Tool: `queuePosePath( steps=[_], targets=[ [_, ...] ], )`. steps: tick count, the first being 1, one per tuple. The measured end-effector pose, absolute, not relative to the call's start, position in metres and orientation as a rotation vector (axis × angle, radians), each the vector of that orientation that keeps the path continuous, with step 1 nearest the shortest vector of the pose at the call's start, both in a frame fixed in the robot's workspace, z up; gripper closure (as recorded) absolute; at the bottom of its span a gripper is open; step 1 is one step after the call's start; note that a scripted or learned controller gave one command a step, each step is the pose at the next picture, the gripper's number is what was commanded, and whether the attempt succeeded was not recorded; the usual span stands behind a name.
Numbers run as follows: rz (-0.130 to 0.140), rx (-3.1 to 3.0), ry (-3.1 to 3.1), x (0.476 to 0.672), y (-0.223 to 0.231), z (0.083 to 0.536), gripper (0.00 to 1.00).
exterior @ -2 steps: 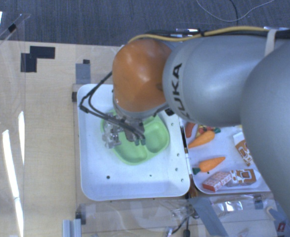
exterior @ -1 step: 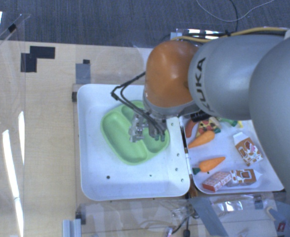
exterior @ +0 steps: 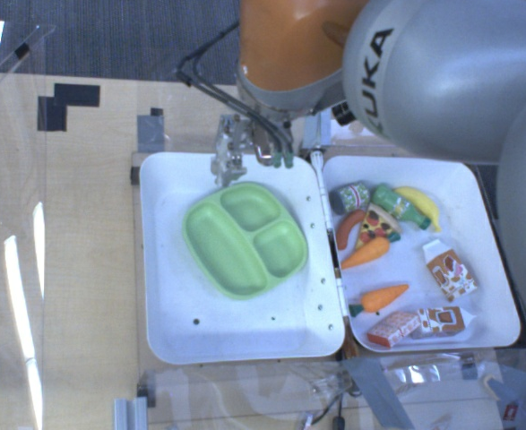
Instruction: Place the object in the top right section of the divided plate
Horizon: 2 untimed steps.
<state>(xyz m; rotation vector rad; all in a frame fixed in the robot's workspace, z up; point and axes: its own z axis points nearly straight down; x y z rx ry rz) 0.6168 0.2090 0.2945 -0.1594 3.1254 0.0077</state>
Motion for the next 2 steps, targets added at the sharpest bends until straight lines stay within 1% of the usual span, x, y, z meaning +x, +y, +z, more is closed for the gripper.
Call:
queuePosePath(
  steps=[1, 2],
  targets=[
    [0.004, 0.345, 3.118, 0.531, 0.165, 0.177, 1.0],
    [0.008, 0.136, 3.13, 0.557, 0.215, 0.201, 1.0]
  ],
)
